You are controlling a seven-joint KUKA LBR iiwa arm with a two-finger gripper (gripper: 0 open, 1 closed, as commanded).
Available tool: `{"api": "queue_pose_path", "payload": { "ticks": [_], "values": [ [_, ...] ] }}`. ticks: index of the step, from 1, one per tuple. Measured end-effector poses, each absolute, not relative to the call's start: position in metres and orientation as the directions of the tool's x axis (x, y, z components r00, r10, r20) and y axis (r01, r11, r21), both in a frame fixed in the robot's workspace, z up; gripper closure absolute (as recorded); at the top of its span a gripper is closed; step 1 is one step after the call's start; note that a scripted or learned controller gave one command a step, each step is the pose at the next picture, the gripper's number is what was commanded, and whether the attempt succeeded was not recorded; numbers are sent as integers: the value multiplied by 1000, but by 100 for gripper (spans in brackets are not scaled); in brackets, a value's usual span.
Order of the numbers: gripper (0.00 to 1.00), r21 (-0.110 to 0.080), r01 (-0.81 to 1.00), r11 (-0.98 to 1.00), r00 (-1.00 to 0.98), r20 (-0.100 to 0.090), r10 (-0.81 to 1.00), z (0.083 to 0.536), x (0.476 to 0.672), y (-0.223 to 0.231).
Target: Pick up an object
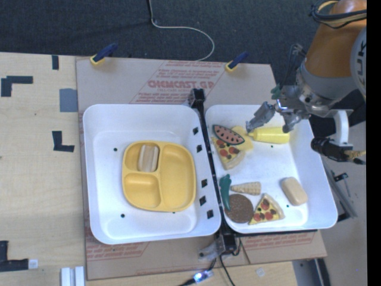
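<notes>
A brown cardboard sheet (pixel 178 85) lies left of the jaws on the tabletop (pixel 36 159); two blue-yellow clamps (pixel 104 53) (pixel 237 60) pin its far edge; a white cable (pixel 178 25) loops beyond.

I watch through one fixed camera set above the bench, looking down at a slant and far enough back to take in both white bins: the left bin (pixel 95 159) and the right bin (pixel 315 183). The arm (pixel 336 46) enters from my right edge, and dark floor (pixel 71 11) lies along the top.
</notes>
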State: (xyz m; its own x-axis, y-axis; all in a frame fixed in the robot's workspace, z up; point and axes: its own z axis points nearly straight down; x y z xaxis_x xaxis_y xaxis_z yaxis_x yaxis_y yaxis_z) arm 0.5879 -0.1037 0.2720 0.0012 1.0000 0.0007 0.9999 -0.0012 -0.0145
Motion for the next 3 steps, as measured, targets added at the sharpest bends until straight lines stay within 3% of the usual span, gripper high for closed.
{"api": "queue_pose_path", "payload": {
  "ticks": [1,3],
  "values": [
    [0,-2,1000,1,-1,0,1000,279,590,-104],
    [0,-5,1000,1,-1,-1,1000,187,597,-112]
  ]
}}
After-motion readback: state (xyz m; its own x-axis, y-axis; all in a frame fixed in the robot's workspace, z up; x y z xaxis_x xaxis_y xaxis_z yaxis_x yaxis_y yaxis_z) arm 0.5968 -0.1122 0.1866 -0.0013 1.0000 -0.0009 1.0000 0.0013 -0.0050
